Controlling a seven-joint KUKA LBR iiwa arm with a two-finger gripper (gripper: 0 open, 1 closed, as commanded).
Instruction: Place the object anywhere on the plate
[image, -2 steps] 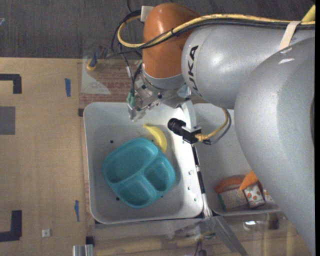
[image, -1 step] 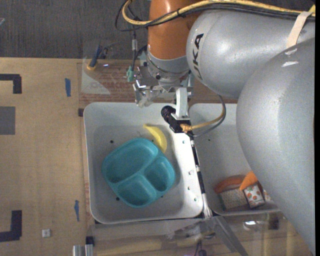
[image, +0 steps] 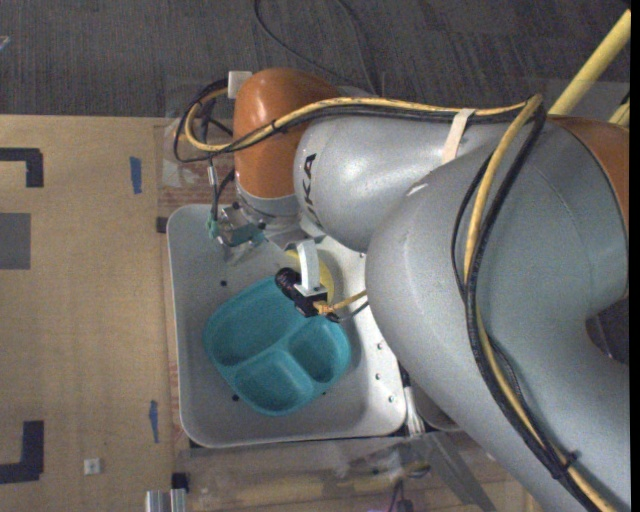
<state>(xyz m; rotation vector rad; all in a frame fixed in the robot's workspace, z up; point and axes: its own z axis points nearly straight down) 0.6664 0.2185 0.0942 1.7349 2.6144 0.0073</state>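
Gripper (image: 235, 232) hangs over the white bin (image: 190, 300), up-view of the teal plate (image: 240, 335) and a little left of its top rim, apart from the plate. I cannot tell how far it is open or whether it has hold of anything, because my orange-banded wrist (image: 265, 130) sits right over it from this angle.

The plate lies flat on the bin floor. It has three compartments: one large on its left side and two smaller toward its lower right.

A pale yellow thing (image: 338, 272) shows just beyond the plate's upper-right rim, on the bin floor and not on the plate. Most of it is covered by my arm (image: 480, 260), so I cannot tell what it is. It may be the task's object.

My arm also blocks the bin to the right of the plate. Left of the plate, past the bin wall, is the brown bench (image: 80, 300). It carries blue tape strips (image: 135, 175) and black corner marks (image: 25, 165), all well apart from the plate.
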